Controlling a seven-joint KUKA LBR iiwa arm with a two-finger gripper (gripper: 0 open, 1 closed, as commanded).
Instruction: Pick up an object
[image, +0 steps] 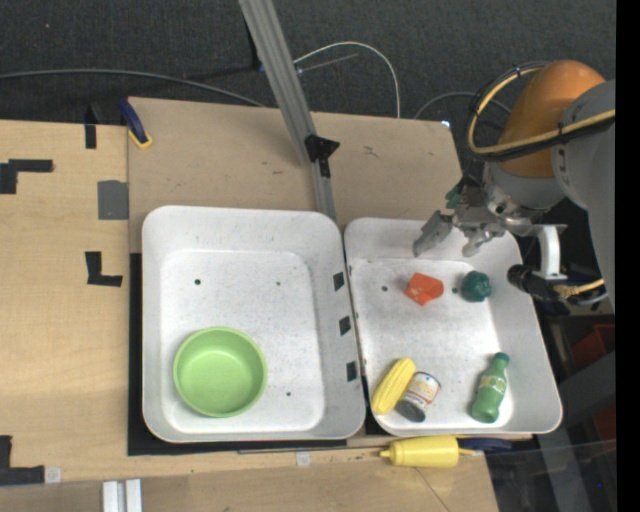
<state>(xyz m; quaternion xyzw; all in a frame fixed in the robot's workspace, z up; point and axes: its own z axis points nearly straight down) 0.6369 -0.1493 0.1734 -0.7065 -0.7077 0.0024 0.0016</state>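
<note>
My gripper (452, 240) hangs over the far edge of the right bin (520, 330), its two fingers spread apart with nothing between them. Just below it in the bin lie an orange-red block (424, 289) and a dark green round object (475, 287). Toward the bin's near side rest a yellow corn cob (393, 386), a small can (421, 393) touching it, and a green bottle (489, 389).
The left bin (240, 250) holds a green bowl (219, 371) at its near left. A yellow bottle (424, 452) lies on the bench just outside the right bin's near rim. A grey pole (290, 90) slants up from between the bins.
</note>
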